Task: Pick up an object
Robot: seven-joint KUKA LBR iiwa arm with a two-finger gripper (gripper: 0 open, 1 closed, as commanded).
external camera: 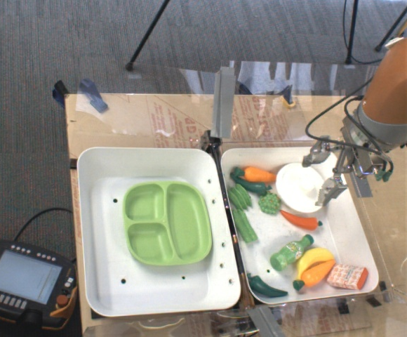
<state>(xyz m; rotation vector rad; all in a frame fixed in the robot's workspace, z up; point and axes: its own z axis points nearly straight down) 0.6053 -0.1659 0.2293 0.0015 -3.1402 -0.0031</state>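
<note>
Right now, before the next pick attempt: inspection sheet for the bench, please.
Surface: tan bench top, two shallow white bins.
Job's things: right bin holds a round white plate, toy carrots, green vegetables, a green bottle, a yellow banana, a red-and-white packet.
Clutter: left bin holds a green three-compartment tray.
Grippers: two-finger gripper over the plate's right edge, nothing visibly held.
Cables: black loops by the wrist.
Surroundings: grey carpet, tripod legs, teach pendant.

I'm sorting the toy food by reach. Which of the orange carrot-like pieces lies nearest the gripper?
The orange carrot just below the white plate. It lies closest beneath the gripper; the other carrot sits left of the plate.
</note>
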